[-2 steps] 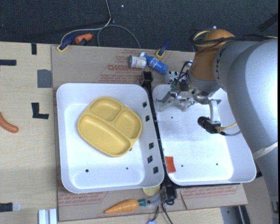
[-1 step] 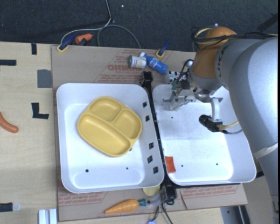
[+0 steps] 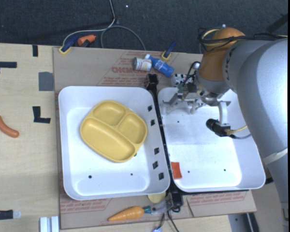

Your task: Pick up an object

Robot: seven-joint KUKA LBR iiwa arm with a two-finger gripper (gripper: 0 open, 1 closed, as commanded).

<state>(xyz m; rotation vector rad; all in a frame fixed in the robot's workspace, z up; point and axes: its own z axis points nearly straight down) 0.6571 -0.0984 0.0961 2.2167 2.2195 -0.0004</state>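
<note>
A yellow divided plate lies in the left white bin. Near the front left corner of the right white bin sits a small orange-red block. My gripper hangs low over the back left part of the right bin, close to the divider between the bins. It is well behind the block and to the right of the plate. Nothing is visible between its fingers. The grey arm with its orange band covers the right bin's back right corner.
An orange sausage lies on the bench far left. A toy carrot rests in front of the bins. Blue and white clamps sit behind the bins, and an orange-handled clamp at the back left. A cable hangs from the wrist.
</note>
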